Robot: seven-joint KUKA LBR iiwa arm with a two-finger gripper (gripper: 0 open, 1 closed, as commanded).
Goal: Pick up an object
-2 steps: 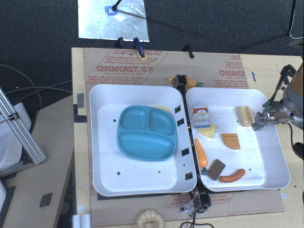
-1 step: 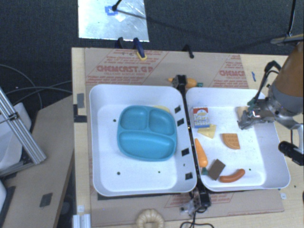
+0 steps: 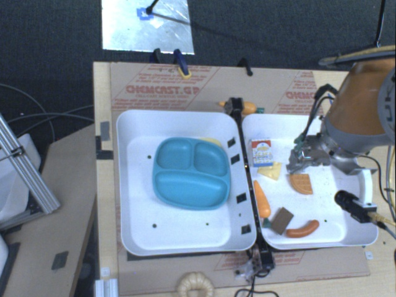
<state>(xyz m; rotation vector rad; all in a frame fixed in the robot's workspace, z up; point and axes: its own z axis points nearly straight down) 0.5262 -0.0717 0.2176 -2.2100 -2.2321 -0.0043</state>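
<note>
Cardboard sheet (image 3: 162, 89) under the bins bears red print, seemingly "CHEMCAST GP".

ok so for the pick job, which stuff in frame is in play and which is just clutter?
In play:
gripper
right bin
small carton
cheese wedge
toast piece
carrot
brown block
sausage

Clutter:
left bin
blue divided plate
foil sheet
clamp

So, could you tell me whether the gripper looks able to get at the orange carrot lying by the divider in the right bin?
Probably yes: the orange carrot lies uncovered, apart from the brown block, and the gripper hangs nearby above the same bin.
</note>
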